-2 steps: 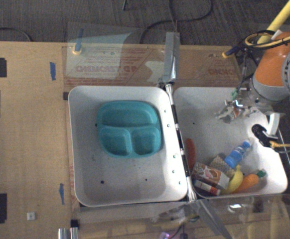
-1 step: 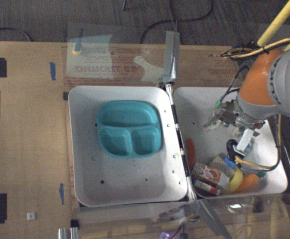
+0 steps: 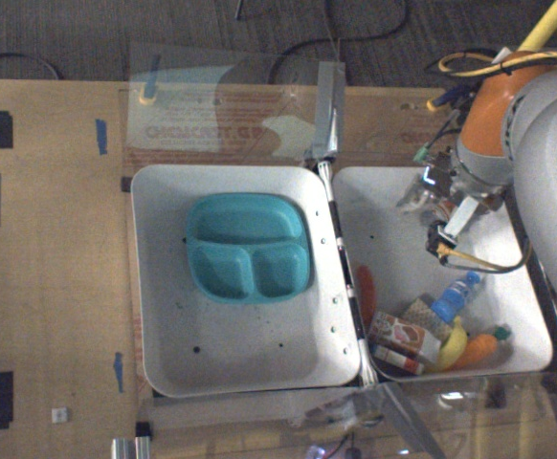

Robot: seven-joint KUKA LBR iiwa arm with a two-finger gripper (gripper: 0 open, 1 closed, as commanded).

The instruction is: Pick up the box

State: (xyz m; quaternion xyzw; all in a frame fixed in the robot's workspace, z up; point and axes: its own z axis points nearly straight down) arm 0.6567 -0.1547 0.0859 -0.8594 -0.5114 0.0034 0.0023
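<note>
The left shallow white bin (image 3: 144,256) carries a teal divided plastic tray (image 3: 250,247). In the right white bin (image 3: 384,228), the small printed cardboard box (image 3: 401,336) lies against the near wall, towards that bin's near-left corner. Its long axis runs roughly along the wall. A yellow banana (image 3: 454,342) touches its right end, and a blue plastic bottle (image 3: 456,296) lies just beyond. The tool (image 3: 430,191) hangs near the far wall; I cannot tell whether it is wide or narrow. The box lies well apart from it, towards the near edge and slightly left.

A robot lab — taped bench (image 3: 49,285), loose floor cables (image 3: 406,10).
</note>
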